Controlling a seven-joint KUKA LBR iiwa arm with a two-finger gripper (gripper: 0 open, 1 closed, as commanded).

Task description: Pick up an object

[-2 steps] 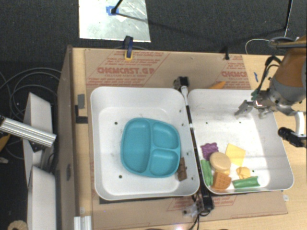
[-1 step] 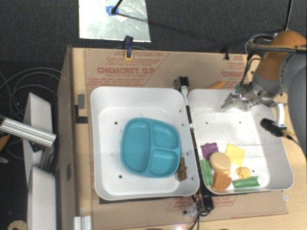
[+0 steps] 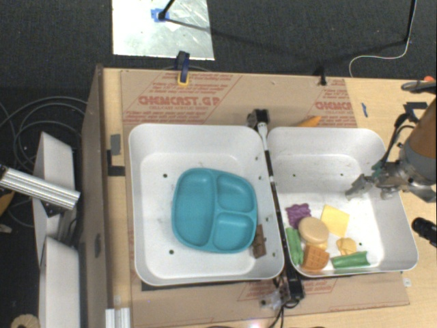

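Several toy foods lie at the front of the right bin (image 3: 341, 152): purple grapes (image 3: 297, 214), a yellow cheese slice (image 3: 334, 219), a tan round bun (image 3: 314, 231), an orange waffle (image 3: 315, 257), a green pod (image 3: 351, 259) and a green stick (image 3: 293, 243). My gripper (image 3: 365, 183) reaches in from the right, low over the bin's right middle. It sits just above and to the right of the cheese slice, and I see nothing in it.
The left bin (image 3: 153, 156) holds a teal divided plate (image 3: 215, 210). A small brown piece (image 3: 259, 241) lies against the wall between the bins. An orange item (image 3: 308, 121) rests on the cardboard behind the right bin.
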